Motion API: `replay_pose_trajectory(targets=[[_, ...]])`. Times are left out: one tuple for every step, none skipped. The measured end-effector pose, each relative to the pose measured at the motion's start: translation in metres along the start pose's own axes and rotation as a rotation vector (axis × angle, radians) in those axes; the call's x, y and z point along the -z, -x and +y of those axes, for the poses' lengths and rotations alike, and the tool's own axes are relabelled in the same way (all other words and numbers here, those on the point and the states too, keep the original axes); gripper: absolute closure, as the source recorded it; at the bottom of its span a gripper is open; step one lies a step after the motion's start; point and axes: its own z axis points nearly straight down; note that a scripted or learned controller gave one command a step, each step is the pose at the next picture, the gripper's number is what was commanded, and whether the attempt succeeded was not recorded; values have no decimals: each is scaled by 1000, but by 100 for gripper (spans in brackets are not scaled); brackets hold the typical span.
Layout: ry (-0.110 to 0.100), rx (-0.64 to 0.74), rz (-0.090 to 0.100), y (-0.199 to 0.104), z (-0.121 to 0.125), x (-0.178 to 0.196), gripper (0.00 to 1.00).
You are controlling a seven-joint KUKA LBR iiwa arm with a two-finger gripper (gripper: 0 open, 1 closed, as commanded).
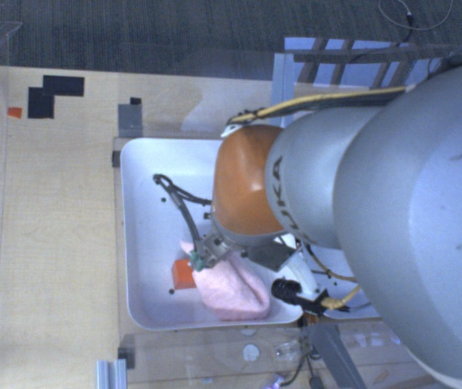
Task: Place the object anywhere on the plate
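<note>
- The big grey arm [393, 217] with its orange band [243, 185] is closest and covers much of the white bin [146, 217].
- The gripper [201, 258] sits low in the bin, right at the pink cloth-like thing [231, 292].
- A small orange block [183, 275] touches the pink thing.

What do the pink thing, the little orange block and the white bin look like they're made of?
The pink thing looks like soft cloth or plush: matte, rounded, slumped shape. The orange block looks rigid, maybe plastic or painted wood: flat faces and crisp edges; too small to be sure. The white bin looks like smooth moulded plastic, with rounded corners and a faint sheen.
</note>
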Motion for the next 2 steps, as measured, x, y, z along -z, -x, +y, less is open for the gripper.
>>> replay_pose_trajectory(targets=[[7,256,-4,34,-26,69,100],[2,305,-2,90,-34,51,100]])
